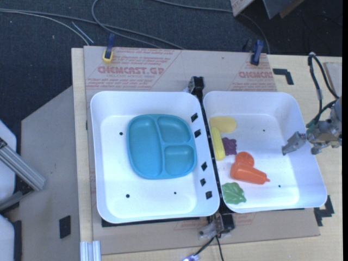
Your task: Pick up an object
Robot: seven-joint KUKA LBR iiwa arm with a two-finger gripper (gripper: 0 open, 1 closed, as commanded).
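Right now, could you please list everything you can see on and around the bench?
white bins: two, side by side on the bench
divided plate: one, blue, in the left bin
yellow toy pieces: two, by the right bin's left wall
purple toy: one, beside the yellow ones
orange toy: one, middle of the right bin
green toy: one, right bin's near left corner
clamps: two, blue and yellow, at the board's far edge
cables: several, on the dark floor
claw: one, grey, over the right bin's right edge

I judge this a robotics lab: clamps [108, 54] pin a protective sheet [163, 69] to the bench [304, 72], cables [109, 10] trailing across dark carpet [32, 53].
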